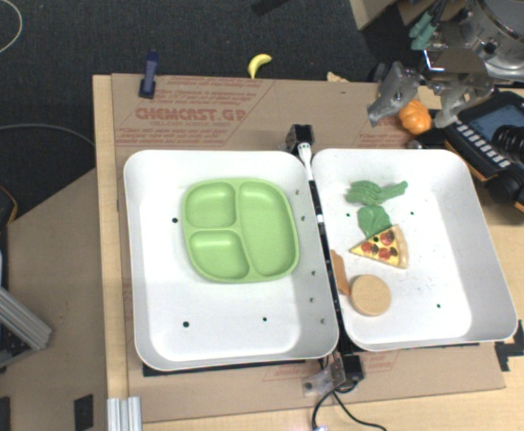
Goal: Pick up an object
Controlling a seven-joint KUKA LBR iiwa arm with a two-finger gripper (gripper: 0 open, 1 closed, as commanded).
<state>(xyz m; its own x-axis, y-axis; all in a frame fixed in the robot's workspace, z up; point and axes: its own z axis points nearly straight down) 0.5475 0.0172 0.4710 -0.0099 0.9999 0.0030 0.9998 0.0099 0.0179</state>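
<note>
Gripper (pixel 414 106) up at the far edge of the right bin (pixel 459 241), fingers closed on a small orange object (pixel 415 118).

Arm (pixel 495 16) comes in top right. Right bin has green leafy toy (pixel 374 200), pizza slice (pixel 383 246), round cookie (pixel 370 295). Left bin (pixel 154 285) holds a green divided plate (pixel 240 230). Yellow banana (pixel 259 63) lies beyond the cardboard.
</note>
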